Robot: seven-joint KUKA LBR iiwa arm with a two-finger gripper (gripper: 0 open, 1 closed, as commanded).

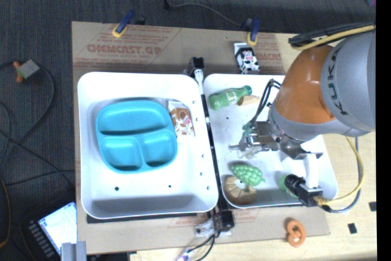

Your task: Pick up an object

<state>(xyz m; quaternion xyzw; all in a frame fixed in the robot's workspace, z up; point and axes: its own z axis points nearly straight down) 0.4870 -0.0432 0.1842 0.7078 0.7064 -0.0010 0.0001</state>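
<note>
The claw (244,148) hangs low in the right bin (330,177), and I cannot tell its state. Just below it lies a green bumpy toy (249,173) on a brown round thing (235,189); a green bottle (227,98) lies farther up. Nothing looks lifted yet.

Grey KUKA arm (354,82) with a broad orange band, black lettering and a metal gripper (249,147)

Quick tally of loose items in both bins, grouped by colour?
Blue: 1, blue plastic divided tray
Green: 2, green plastic bottle, green knobbly toy
Brown: 2, brown-and-white packet, tan round piece
Total: 5; anything under the arm is hidden.
</note>
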